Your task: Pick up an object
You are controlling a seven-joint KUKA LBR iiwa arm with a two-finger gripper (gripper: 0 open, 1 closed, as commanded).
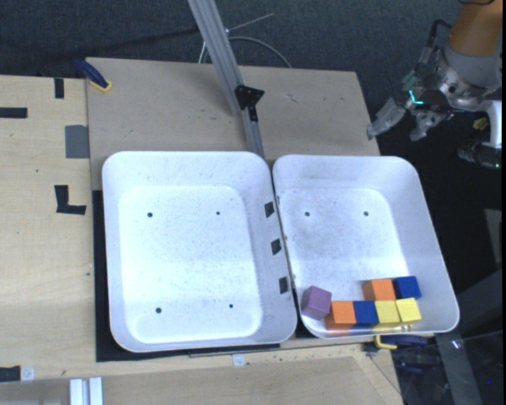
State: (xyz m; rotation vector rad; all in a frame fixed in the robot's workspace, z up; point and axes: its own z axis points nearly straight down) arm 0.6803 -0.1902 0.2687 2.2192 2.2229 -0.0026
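1. Two shallow white plastic bins are seen side by side on the wooden bench (194, 108): the left bin (118, 175) and the right bin (422, 218).
2. A cluster of small blocks is gathered at the near edge of the right bin, toward its near right corner.
3. A purple cube (318, 300) lies at the left end of the cluster, slightly tilted.
4. Beside it, an orange block (343, 312), a blue block (365, 312) and two yellow blocks (388, 312) (408, 310) are lined up along the near wall.
5. Behind that row, a second orange block (379, 289) and a second blue block (406, 287) are set, touching.
6. The two-finger gripper (402, 123) is held beyond the bench's far right corner, well apart from the blocks, with its fingers spread wide and nothing between them.
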